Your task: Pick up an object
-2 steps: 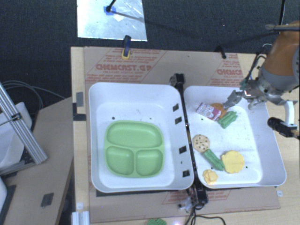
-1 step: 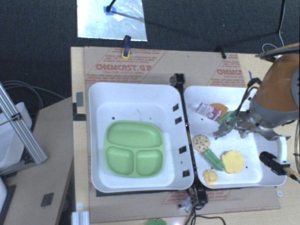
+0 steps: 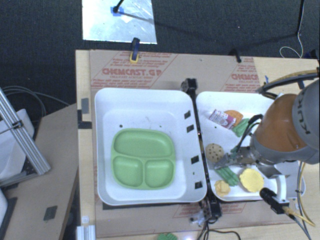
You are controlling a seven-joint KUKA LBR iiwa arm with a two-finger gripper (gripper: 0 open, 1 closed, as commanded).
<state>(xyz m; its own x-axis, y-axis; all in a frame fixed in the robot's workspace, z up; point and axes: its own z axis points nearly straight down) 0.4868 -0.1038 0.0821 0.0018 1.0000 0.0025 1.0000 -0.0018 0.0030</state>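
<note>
The pincer (image 3: 226, 159) is down in the right bin (image 3: 260, 98), near its left wall, at the end of the grey arm (image 3: 285, 129) that comes in from the right with its orange band (image 3: 279, 121) above the wrist. Whether it is open or closed I cannot tell; the metal parts blur together from here. It sits right over a green stick-shaped thing (image 3: 229, 175), touching it or just above, which I cannot tell. Just left of the pincer lies a tan speckled round piece (image 3: 214, 151). Nearer, at the bin's near edge, are a small yellow lump (image 3: 222, 186) and, to its right, a bigger yellow disc (image 3: 251, 180). Farther back, a pink-and-white packet (image 3: 221, 117) lies beside an orange piece (image 3: 234, 116), with another green thing (image 3: 241, 127) just right of them, partly under the arm.

The left bin (image 3: 145, 98) holds a green tray (image 3: 144, 157) with three compartments, lying flat in the middle. Black clips (image 3: 190, 128) run down the seam between the two bins. Both bins rest on brown cardboard (image 3: 135, 69) with red print, spread over the desk (image 3: 82, 84). Past the far edge, a shiny sheet (image 3: 119, 14) lies on the dark floor (image 3: 225, 14).
</note>
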